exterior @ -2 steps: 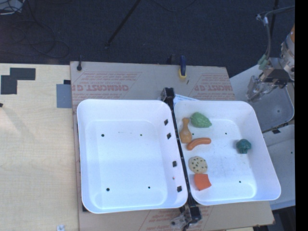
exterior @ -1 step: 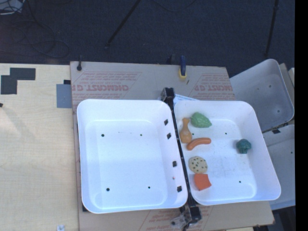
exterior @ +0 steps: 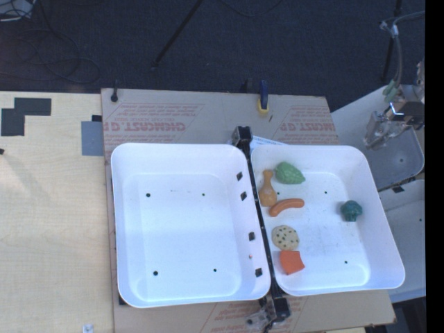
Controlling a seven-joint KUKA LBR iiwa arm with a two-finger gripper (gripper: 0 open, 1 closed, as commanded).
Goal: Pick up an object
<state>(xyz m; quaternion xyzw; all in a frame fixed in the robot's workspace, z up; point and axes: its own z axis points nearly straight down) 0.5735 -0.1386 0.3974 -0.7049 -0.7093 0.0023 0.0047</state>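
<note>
Two shallow white bins are seen side by side on the tabletop. The left bin (exterior: 180, 283) offers open room. In the right bin (exterior: 378, 255), along its left wall, a tan drumstick-shaped toy (exterior: 268, 188), an orange sausage (exterior: 287, 205), a speckled cookie (exterior: 284, 237) and an orange block (exterior: 292, 262) are crowded; a green leafy piece (exterior: 289, 173) lies near the far edge. The teal lump (exterior: 351, 210), judged light and stiff, sits alone toward the right wall and is best taken across its middle. The pincer (exterior: 383, 127) hangs beyond the bin's far right corner; its spread cannot be told.
</note>
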